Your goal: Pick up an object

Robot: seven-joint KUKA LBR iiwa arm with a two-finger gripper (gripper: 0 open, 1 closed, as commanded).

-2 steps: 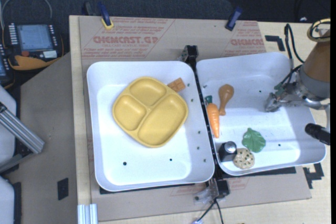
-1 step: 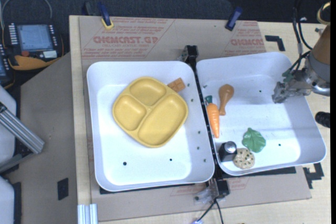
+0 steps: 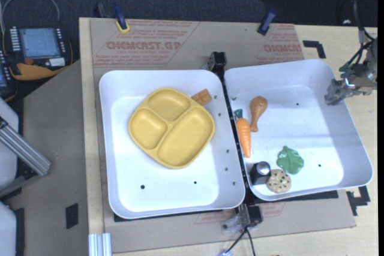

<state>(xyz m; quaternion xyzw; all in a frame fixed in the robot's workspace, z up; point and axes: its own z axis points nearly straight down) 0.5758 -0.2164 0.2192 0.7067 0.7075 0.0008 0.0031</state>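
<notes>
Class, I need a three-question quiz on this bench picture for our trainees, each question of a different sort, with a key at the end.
1. True or false: the yellow divided plate lies in the right bin.
2. Which thing lies nearest the cookie? A) drumstick B) green leaf C) carrot
3. Fill in: the gripper hangs over the right bin's ____ rim, away from the toys.

Key:
1. False; it lies in the left bin.
2. B.
3. Right; it is near the far right corner, and its finger state cannot be told.
</notes>
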